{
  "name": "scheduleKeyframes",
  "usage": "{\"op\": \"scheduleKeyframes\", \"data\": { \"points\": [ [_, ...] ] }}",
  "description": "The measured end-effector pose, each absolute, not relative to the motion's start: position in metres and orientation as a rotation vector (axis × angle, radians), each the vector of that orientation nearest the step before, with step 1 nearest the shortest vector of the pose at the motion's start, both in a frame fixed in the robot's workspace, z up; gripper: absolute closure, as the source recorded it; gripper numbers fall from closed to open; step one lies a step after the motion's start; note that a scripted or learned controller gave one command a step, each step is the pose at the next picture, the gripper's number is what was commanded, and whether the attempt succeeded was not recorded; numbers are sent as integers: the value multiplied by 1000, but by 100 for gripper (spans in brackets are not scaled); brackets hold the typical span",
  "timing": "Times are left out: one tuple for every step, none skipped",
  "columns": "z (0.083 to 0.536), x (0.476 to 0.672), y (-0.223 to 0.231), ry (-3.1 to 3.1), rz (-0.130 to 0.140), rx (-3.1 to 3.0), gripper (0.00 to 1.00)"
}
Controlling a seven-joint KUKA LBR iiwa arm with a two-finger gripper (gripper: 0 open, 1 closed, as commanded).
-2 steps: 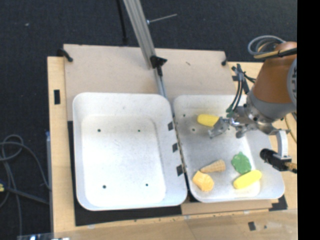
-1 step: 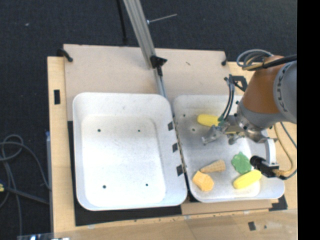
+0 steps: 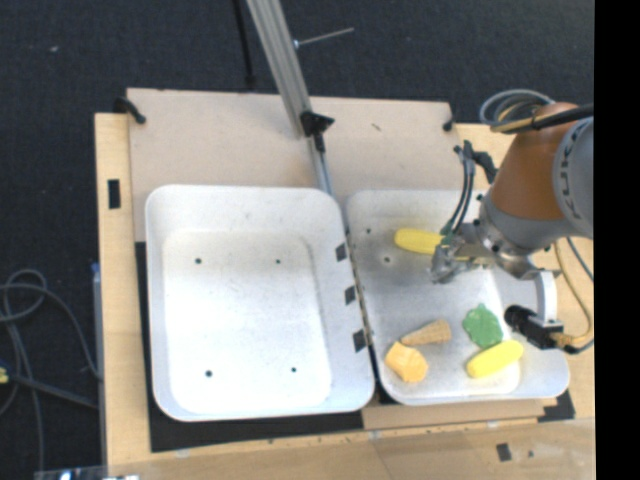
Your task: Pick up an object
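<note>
The arm (image 3: 535, 183) comes in from the right side of the bench (image 3: 115, 268) and bends down over the right bin (image 3: 385, 223), with its orange band above the wrist. The gripper (image 3: 444, 260) is low over the far half of this bin, just beside the right end of a yellow object (image 3: 417, 240) that lies near the bin's far edge. The gripper and this object seem to touch or almost touch, but the picture is too small and dark there to see if the jaws are spread or pressed together, so I cannot tell their state, and nothing can be seen clearly pinched between them. Four more objects lie along the near edge of the right bin. An orange-yellow chunk (image 3: 407, 362) sits close to the near left corner. A tan wedge (image 3: 430, 333) lies just beside it, a little farther from the near edge. A green object (image 3: 483, 326) is toward the right side, and a second yellow object (image 3: 494, 359) lies just in front of it, near the near right corner; these two seem to touch. The left bin (image 3: 250, 298) stands side by side with the right one, their inner edges nearly meeting. A metal pole (image 3: 283, 58) rises at a slant from the far edge of the bench between the two bins.
</note>
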State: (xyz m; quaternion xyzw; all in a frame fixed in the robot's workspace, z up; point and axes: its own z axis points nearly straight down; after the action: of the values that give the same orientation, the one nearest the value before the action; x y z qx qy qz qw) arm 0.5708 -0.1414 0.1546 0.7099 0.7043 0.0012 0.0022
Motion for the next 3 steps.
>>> {"op": "scheduleKeyframes", "data": {
  "points": [
    [200,572,-149,2208,5,2227,100],
    [227,574,-150,2216,4,2221,100],
    [221,584,-93,2229,2,2214,100]
  ]
}}
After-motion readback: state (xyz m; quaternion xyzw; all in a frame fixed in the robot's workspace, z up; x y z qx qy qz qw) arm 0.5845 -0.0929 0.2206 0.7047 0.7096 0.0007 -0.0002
